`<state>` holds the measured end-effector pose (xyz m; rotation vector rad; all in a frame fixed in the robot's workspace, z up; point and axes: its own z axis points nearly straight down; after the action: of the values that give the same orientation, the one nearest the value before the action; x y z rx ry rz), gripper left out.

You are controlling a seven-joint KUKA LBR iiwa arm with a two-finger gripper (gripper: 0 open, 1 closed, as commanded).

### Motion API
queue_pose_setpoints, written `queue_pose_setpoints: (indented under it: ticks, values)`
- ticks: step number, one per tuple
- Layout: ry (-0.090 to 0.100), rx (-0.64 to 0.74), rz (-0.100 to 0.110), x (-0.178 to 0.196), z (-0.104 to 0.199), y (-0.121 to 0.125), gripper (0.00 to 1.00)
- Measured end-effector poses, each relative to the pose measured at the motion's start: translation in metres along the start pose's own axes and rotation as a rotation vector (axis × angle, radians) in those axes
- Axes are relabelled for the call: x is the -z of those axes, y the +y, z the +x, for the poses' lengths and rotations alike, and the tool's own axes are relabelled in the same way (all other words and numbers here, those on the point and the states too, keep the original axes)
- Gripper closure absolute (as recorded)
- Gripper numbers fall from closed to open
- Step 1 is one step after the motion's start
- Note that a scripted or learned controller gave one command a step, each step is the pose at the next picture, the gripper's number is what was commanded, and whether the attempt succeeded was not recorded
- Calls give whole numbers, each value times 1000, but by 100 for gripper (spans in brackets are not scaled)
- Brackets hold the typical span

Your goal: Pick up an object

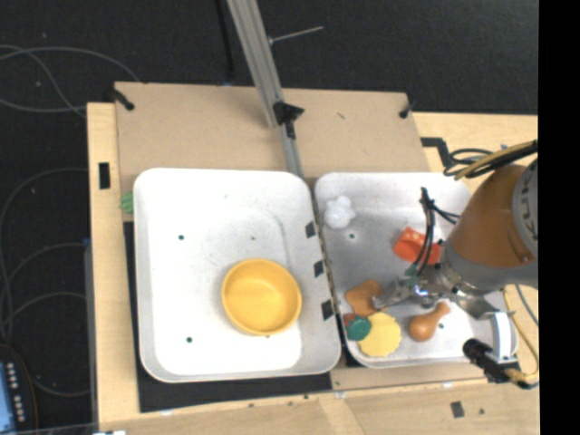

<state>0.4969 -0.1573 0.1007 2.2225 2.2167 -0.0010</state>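
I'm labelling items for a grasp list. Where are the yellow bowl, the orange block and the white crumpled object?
yellow bowl (262, 295), camera view, inside bottom of the bowl.
orange block (409, 242), camera view, its top face.
white crumpled object (338, 211), camera view, its middle.

place: robot lab | cues: plywood surface (254, 130) on dark floor, two white bins (181, 234), aluminium mast (258, 53) far, loose cables (36, 71) left

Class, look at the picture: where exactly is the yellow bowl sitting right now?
The yellow bowl sits in the left bin, toward its near right part, close to the divide with the right bin.
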Motion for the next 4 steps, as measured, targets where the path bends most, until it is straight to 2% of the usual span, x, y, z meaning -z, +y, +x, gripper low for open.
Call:
queue_pose_setpoints:
  ticks: [1,3,4]
  values:
    - [3,-3,-7,13,1,2,100]
    - [0,7,-7,128,-5,1,100]
    - [4,11,-1,120,42,23,100]
